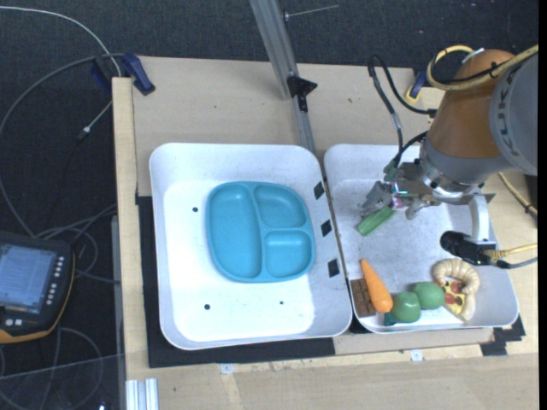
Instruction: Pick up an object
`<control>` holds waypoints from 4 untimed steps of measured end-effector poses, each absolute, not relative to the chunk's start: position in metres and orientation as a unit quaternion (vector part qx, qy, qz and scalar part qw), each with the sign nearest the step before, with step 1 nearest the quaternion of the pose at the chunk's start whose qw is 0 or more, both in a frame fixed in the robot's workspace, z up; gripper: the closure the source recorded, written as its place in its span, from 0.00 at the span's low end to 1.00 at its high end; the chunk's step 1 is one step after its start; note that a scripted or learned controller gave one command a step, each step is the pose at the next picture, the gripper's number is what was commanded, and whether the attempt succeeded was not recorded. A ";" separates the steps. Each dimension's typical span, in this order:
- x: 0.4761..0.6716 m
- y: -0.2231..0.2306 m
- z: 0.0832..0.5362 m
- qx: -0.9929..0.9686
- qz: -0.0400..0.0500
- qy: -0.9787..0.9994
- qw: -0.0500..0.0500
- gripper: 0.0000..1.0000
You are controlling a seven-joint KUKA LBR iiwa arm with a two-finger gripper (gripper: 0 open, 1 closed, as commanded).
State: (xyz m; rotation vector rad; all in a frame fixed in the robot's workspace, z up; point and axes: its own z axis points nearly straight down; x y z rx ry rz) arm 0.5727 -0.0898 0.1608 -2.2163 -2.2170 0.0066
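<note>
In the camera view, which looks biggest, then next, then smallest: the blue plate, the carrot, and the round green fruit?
1. Blue plate, by far the biggest, in the left bin.
2. Carrot and round green fruit: too close to rank. The carrot looks longer and thinner, the fruit rounder. Both lie in the right bin.

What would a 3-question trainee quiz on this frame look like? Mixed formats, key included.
1. True or false: the blue divided tray lies in the left bin.
2. The carrot lies in the right bin's: A) near edge B) far edge C) middle.
3. What lies just below the gripper?

Key:
1. True.
2. A, near the green toys.
3. A green stick-shaped piece; whether the gripper holds it cannot be told.
</note>
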 end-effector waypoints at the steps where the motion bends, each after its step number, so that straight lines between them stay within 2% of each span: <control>1: 0.571 -0.087 0.098 -0.707 0.002 -0.707 0.003 0.00; 2: 0.573 -0.087 0.112 -0.707 -0.001 -0.707 0.001 1.00; 4: 0.568 -0.083 0.231 -0.706 -0.003 -0.708 -0.003 1.00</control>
